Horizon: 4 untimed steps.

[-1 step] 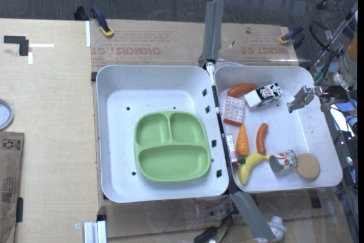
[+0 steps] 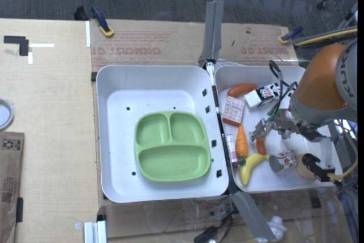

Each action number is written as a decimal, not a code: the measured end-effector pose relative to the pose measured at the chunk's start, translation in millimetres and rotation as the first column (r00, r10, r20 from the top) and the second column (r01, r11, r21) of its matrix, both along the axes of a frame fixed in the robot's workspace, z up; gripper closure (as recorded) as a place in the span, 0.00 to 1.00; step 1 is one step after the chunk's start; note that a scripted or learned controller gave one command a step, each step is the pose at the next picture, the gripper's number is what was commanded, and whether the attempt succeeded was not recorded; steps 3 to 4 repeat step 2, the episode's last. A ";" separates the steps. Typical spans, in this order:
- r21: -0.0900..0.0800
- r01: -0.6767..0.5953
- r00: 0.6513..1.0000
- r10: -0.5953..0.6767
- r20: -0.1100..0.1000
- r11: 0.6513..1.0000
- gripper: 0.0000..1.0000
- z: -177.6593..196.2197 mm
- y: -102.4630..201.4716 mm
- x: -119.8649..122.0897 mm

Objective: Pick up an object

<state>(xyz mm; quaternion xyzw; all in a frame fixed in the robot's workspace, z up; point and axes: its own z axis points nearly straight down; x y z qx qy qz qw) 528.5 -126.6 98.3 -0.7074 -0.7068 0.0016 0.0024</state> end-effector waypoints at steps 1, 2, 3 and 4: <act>0.000 0.005 1.000 -0.005 -0.003 1.000 1.00 7.3 -1.6 -0.1; -0.003 -0.017 1.000 0.017 0.002 1.000 1.00 139.5 41.0 10.0; -0.003 -0.017 1.000 0.017 0.002 1.000 1.00 139.5 41.0 10.0; -0.003 -0.017 1.000 0.017 0.002 1.000 1.00 139.5 41.0 10.0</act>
